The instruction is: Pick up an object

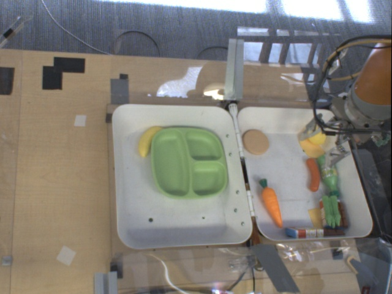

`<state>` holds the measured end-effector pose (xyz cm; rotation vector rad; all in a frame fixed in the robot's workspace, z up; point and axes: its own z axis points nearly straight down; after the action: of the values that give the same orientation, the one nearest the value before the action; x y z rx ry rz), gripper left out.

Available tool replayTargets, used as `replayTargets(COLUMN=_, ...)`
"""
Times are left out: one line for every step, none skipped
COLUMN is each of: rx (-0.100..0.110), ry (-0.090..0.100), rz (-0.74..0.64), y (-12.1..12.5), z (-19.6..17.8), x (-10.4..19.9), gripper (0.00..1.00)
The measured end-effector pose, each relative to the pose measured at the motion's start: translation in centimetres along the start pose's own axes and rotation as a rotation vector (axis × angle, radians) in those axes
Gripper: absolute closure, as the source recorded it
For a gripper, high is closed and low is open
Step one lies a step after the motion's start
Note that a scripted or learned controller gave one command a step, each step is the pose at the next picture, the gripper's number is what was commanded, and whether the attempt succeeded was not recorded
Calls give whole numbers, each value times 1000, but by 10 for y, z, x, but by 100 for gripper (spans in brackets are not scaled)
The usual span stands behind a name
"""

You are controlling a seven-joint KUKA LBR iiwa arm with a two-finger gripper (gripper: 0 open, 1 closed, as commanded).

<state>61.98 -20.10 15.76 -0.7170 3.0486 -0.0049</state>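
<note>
No writing is legible. Gripper (pixel 324 141) over the right bin's (pixel 288 228) far right corner, beside a yellow object (pixel 312 144); whether it is spread or pinched cannot be told.

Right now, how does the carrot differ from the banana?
The carrot is orange with a green top; the banana is yellow. The carrot lies in the right bin, fully visible; the banana lies in the left bin, partly hidden by the green plate. Both look like toy foods.
</note>
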Motion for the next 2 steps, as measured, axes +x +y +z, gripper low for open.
replayTargets(rx=12, ry=-11, rz=20, y=0, z=58, x=7, gripper=0)
replayTargets(rx=3, ry=-2, rz=30, y=16, z=68, x=41, gripper=0)
